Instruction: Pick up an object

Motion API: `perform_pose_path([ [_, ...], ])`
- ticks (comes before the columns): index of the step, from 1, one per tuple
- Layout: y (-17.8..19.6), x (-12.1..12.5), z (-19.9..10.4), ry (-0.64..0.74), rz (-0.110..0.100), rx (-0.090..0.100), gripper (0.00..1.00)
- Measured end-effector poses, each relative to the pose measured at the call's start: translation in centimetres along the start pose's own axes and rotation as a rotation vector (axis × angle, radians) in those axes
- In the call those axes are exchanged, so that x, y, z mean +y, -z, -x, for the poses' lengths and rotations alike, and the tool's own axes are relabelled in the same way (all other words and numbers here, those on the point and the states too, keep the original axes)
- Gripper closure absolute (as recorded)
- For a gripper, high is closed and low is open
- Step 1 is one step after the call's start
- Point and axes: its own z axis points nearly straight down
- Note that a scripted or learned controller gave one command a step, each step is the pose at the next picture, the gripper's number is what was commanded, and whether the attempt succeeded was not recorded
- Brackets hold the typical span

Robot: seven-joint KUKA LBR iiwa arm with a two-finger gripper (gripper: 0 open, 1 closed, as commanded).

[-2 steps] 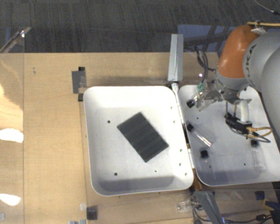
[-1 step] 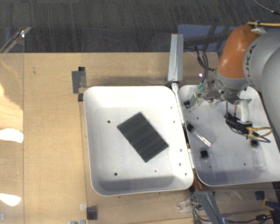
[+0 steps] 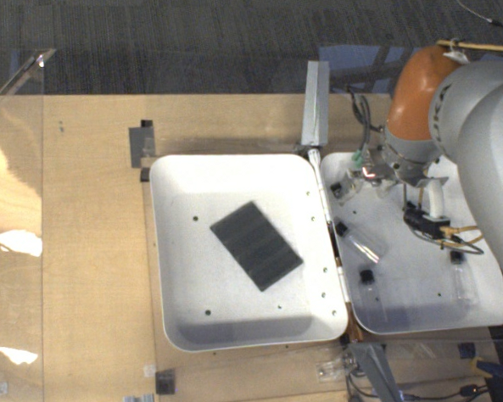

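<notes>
The pincer (image 3: 377, 173) hangs low over the right bin (image 3: 428, 308), its grip too hidden to tell, and the flat dark pad (image 3: 257, 245) lies well off to its left in the left bin (image 3: 182, 323), long side slanting.

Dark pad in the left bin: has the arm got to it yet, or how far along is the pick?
Nothing looks picked yet. The dark pad lies flat in the left bin, untouched. The arm is over the right bin, its wrist low near the far left corner among small dark bits. No object is seen held. Grasp and lift are still to do.
</notes>
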Motion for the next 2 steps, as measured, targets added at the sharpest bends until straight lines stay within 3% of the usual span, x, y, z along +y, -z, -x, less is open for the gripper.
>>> perform_pose_path([
  [1, 1.27, 0.24, -0.35, 0.006, 0.005, 0.005, 1.00],
  [2, 1.28, 0.26, -0.36, 0.006, 0.006, 0.005, 0.00],
])
